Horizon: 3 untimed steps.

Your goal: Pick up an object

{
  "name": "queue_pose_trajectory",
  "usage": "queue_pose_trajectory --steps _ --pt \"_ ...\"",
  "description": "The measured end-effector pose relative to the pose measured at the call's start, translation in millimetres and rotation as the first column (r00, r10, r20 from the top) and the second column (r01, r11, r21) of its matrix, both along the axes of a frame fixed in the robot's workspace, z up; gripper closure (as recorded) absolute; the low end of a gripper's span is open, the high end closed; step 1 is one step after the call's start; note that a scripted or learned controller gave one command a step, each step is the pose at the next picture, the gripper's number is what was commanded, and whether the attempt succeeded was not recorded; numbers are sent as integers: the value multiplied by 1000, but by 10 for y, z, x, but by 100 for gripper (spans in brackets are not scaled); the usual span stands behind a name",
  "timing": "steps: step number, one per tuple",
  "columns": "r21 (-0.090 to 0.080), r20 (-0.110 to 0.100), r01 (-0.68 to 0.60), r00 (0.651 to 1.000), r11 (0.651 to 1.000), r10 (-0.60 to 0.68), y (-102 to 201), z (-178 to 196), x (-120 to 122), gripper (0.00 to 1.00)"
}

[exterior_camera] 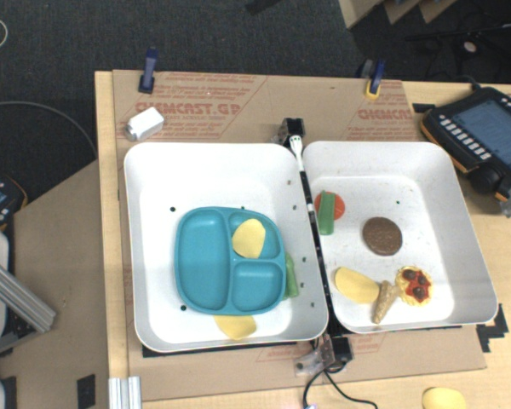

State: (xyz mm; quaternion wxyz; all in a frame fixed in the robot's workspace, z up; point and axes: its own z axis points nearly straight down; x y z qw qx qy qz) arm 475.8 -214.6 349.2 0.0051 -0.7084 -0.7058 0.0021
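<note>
Since the arm reaches in from the right, grip state can't be told; nearest pickings are in the right bin [443, 173]. Brown disc [381, 235] lies flat mid-bin, apart from the rest. Tan stick [383, 303] touches yellow piece [356, 285], long axis approx. front-to-back. Left bin [153, 228] w/ teal tray [206, 262] farther.

The brown cardboard sheet [238, 100] under the bins bears faded red print along the frame's upper part, too faint to read with certainty.

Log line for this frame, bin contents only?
left bin: teal tray, yellow piece on it | right bin: brown disc, red-green toy, yellow slice | nothing lifted
</note>
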Motion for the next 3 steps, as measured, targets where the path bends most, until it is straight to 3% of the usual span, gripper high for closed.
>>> queue_pose_trajectory --steps 1,2,3 --pt "-6 26 -15 1000 1000 15 886 1227 144 100" --pt "-1 -2 -3 1000 1000 3 1065 58 22 100" --pt "-3 -1 0 1000 1000 0 587 -978 401 100"
